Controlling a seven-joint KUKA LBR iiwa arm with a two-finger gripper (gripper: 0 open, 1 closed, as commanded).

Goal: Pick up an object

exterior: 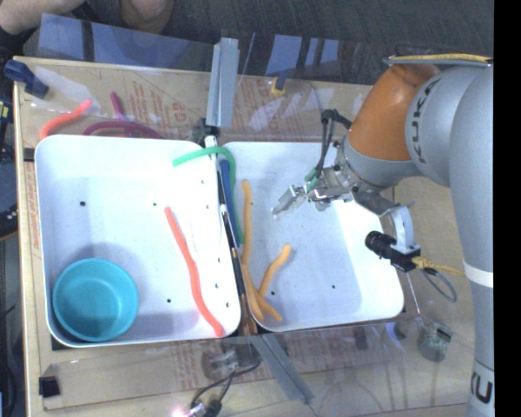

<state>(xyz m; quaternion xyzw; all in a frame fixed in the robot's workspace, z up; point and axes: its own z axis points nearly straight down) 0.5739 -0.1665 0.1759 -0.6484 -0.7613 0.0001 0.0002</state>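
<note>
- The bowl [95,300] sits in the left bin's [113,194] near-left corner.
- A long strip [191,270] lies in that bin, toward its right wall.
- A short curved piece [275,266] lies in the right bin [365,294] (left half).
- The gripper [288,200] hangs above the right bin, behind that piece.

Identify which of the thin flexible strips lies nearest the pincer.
The short curved orange rubbery strip in the right white bin, below the pincer; the other strips lie farther left.

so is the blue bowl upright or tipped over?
Upright. The blue bowl sits in the left bin's near-left corner with its round opening facing up at the camera, inside visible and nothing in it.
</note>
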